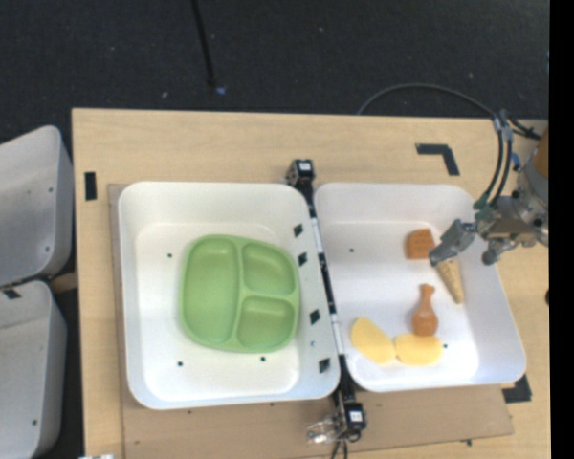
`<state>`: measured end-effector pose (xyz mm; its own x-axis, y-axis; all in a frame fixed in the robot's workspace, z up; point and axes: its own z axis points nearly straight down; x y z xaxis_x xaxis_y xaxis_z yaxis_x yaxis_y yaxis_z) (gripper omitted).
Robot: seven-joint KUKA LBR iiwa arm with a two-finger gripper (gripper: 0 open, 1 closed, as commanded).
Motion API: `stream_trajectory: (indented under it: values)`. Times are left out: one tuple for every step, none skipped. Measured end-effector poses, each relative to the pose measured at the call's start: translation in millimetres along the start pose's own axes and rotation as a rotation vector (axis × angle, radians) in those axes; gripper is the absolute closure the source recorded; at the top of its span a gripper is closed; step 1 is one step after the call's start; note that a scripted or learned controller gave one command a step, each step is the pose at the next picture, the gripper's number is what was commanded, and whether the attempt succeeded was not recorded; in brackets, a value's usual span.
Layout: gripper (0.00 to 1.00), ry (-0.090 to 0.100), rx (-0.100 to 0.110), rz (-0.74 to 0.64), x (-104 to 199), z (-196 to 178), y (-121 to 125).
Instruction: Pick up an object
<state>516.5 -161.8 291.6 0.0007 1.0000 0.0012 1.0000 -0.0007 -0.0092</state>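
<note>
Four small food toys lay in the right bin (392,199); the gripper (471,241), spread and grasping nothing, hung beside the cone (451,279), seemingly lined up to take it. A green tray (239,293) filled the left bin (143,208).

White bins: we count two (210,199) (383,199).
Green divided plates: we count one (239,293).
Yellow pieces: two (371,340) (419,350).
Orange block: one (420,244).
Brown bottle-shaped piece: one (425,312).
Tan cone: one (451,278).
</note>
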Motion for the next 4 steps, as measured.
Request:
stream_trajectory:
  values:
    - [0.0,-0.002,-0.011,-0.003,0,-6,2]
    - [0.0,-0.002,-0.006,0.0,-10,52,0]
    - [0.0,-0.002,-0.005,0.0,-15,114,3]
    - [0.0,-0.002,-0.005,0.0,-24,170,-3]
